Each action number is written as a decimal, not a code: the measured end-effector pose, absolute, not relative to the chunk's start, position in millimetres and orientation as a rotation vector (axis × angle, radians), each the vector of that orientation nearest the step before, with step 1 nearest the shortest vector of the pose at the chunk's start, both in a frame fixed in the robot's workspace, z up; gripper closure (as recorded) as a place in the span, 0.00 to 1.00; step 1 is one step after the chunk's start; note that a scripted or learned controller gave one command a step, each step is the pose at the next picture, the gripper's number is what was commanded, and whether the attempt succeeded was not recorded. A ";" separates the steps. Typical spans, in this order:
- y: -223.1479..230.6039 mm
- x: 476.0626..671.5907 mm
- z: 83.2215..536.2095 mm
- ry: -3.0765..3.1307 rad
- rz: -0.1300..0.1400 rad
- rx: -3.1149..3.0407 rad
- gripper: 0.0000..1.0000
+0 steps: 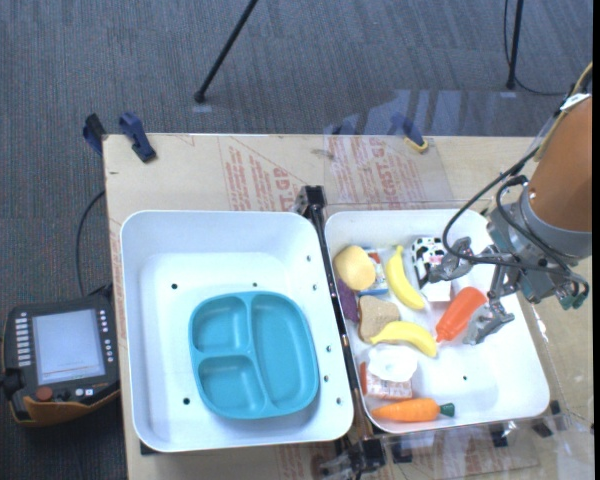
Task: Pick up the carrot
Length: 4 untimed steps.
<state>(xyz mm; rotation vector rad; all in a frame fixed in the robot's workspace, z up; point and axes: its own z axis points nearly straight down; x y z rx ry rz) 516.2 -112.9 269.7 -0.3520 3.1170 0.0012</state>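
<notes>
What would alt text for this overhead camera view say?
A grey robot gripper hovers beside an orange carrot in the right white bin among toy foods, including a second carrot and two bananas. The left bin holds a blue divided plate.

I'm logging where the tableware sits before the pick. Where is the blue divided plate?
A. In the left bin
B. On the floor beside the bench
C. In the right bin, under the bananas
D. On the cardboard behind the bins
A: the blue divided plate lies flat on the floor of the left bin, apart from the food in the right bin.
</notes>
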 end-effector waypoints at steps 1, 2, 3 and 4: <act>-147.4 484.2 156.7 3.148 0.006 0.012 0.00; -86.6 476.5 162.2 3.142 0.007 -0.073 0.00; -79.4 479.5 106.2 3.125 0.006 -0.354 0.00; -91.1 496.0 122.9 3.136 0.002 0.189 0.00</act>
